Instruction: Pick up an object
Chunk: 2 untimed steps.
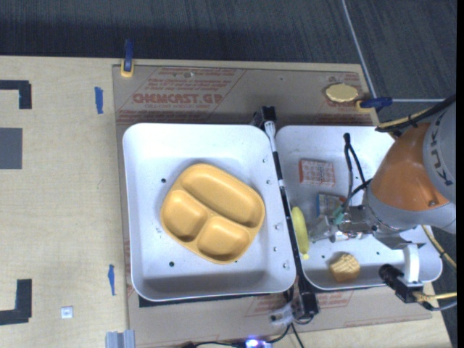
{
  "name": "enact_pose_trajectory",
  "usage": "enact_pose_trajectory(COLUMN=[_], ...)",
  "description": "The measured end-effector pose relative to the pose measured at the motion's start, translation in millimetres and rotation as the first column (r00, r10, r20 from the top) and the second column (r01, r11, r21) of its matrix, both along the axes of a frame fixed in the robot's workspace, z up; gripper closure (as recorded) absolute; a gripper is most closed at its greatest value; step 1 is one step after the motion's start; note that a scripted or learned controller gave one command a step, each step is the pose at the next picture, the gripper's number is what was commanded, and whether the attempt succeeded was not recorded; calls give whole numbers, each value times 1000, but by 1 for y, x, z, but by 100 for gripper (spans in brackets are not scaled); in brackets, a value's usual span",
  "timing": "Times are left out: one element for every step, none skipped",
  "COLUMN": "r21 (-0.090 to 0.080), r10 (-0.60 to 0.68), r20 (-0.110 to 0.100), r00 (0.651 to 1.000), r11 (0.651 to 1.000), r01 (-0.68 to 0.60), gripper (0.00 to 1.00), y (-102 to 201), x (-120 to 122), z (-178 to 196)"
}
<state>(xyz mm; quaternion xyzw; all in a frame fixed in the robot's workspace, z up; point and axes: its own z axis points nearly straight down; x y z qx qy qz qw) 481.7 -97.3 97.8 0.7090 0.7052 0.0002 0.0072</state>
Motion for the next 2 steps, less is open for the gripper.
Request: enact_pose_trajectory(r21=[3,1], r10=[1,1], r20=[-4,0], r00=[1000,1000], r11=[1000,1000], r01=[-1,-1], gripper=[0,100], y=[-1,-1], x=[-1,0], z=[-10,0])
